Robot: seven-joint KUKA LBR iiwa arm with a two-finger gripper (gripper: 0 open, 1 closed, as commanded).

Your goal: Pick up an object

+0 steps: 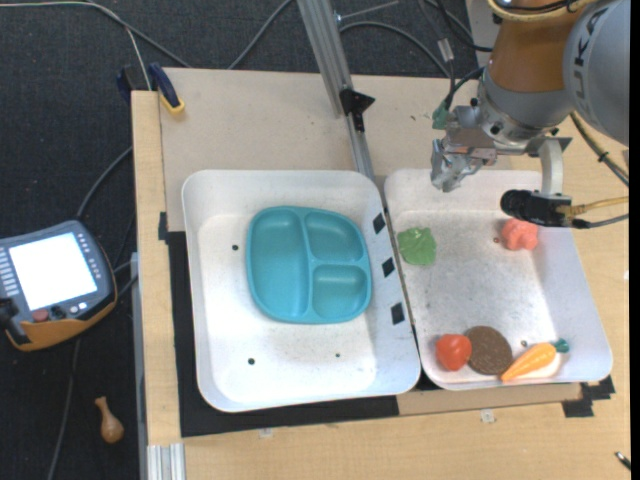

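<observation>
The bench (260,118) was a big tan board with dark floor all around it. Two white bins sat on it side by side. The left bin (215,368) held a blue plate (305,265) with three parts, lying flat near the middle. The right bin (500,288) touched the left bin along one edge and had small dark specks on its floor.

The arm (560,28) came in from the top right, grey with an orange band. Its gripper (447,176) hung over the far left corner of the right bin. I could not tell how the fingers stood, and nothing showed between them.

A grey pole (325,48) leaned across the bench from the top down to where the bins met. A screen box (50,278) lay on the floor to the left.

The toys to pick were all in the right bin. A brown round toy (489,349) sat near the front edge. An orange carrot (530,361) lay just beside it on the right, and a red toy (453,351) was just beside it on the left. A green toy (417,246) lay near the left wall, below the gripper and apart from it. A pink toy (519,234) sat near the far right side.
</observation>
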